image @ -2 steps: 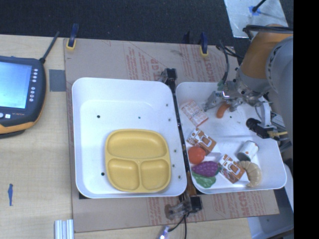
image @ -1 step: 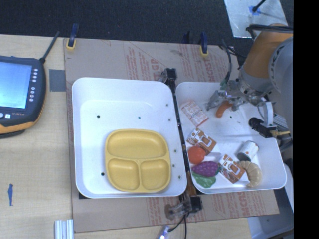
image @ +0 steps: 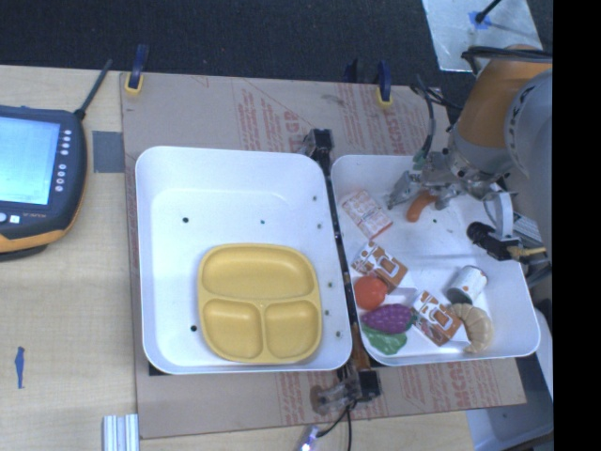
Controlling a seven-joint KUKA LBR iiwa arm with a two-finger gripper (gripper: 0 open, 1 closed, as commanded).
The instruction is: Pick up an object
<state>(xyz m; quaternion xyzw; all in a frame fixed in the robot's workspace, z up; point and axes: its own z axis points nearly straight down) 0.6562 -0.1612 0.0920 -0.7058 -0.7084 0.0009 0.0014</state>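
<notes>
Gripper [image: 424, 194] hanging low over far end of right bin [image: 512, 346] — fingers closing around small orange carrot-like piece [image: 416, 206], piece sitting between them. Tomato [image: 369, 292], purple grapes [image: 389, 318], croissant [image: 479, 328], small cartons lying nearer front of same bin. Yellow divided tray [image: 260, 302] resting in left bin [image: 155, 252].

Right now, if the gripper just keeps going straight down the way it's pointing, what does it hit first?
Most likely the small orange object, which lies right at the gripper near the back of the right bin. Depth is hard to read from this slanted view, so it could slip past and meet the bin's white floor beside it instead.
</notes>
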